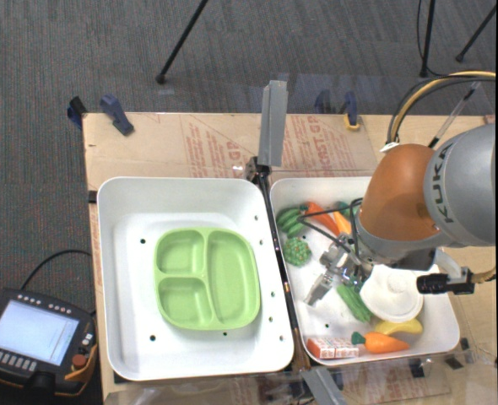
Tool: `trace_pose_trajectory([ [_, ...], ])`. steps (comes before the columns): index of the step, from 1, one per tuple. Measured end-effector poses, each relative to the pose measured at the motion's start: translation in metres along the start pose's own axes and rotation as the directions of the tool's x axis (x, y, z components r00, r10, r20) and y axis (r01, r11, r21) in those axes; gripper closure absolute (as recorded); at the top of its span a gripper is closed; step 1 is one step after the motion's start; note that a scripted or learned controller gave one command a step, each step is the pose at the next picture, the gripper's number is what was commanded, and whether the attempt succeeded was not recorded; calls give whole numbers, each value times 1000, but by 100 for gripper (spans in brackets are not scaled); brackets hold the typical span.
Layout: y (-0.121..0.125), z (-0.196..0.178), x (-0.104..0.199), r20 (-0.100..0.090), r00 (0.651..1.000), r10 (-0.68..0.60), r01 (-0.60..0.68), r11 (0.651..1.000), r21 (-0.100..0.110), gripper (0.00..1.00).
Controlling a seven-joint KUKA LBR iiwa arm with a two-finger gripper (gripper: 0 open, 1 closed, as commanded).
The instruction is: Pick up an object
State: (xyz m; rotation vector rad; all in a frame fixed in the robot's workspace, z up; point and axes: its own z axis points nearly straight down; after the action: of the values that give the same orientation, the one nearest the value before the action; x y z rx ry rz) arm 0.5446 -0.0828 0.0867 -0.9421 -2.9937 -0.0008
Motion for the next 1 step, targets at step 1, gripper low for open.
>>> trace_pose_trajectory([
  [1,43,-1,-70,3,1000,-19,19,1000,0,0],
])
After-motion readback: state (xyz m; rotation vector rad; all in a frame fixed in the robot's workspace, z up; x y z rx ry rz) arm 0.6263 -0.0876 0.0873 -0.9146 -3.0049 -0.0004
